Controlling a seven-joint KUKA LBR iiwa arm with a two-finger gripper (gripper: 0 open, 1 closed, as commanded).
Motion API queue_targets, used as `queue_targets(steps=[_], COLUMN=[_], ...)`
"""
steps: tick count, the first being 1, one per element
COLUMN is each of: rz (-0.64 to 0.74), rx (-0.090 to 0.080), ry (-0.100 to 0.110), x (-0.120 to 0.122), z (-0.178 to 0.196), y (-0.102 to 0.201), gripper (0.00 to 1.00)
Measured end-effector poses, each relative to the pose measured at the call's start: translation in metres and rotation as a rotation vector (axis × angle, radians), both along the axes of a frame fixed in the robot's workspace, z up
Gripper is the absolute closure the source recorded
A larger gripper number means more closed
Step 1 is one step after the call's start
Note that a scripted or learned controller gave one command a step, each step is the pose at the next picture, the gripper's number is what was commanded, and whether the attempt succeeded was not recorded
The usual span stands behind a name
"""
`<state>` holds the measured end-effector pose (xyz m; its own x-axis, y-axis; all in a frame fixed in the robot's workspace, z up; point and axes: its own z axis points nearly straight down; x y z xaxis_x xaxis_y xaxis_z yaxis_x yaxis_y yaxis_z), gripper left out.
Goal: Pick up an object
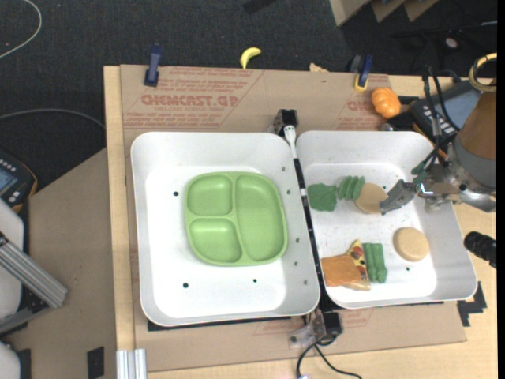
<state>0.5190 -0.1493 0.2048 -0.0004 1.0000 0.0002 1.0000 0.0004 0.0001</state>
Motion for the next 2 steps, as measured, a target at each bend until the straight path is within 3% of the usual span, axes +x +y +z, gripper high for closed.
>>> queue_targets(steps=[1,2], rz=[0.000,-0.002], rx=[-0.009,-0.002], ry=[-0.013,-0.004], x=[-0.038,-0.039], z=[-0.120,-0.110], y=[0.049,0.050], gripper=[0.00,1.00])
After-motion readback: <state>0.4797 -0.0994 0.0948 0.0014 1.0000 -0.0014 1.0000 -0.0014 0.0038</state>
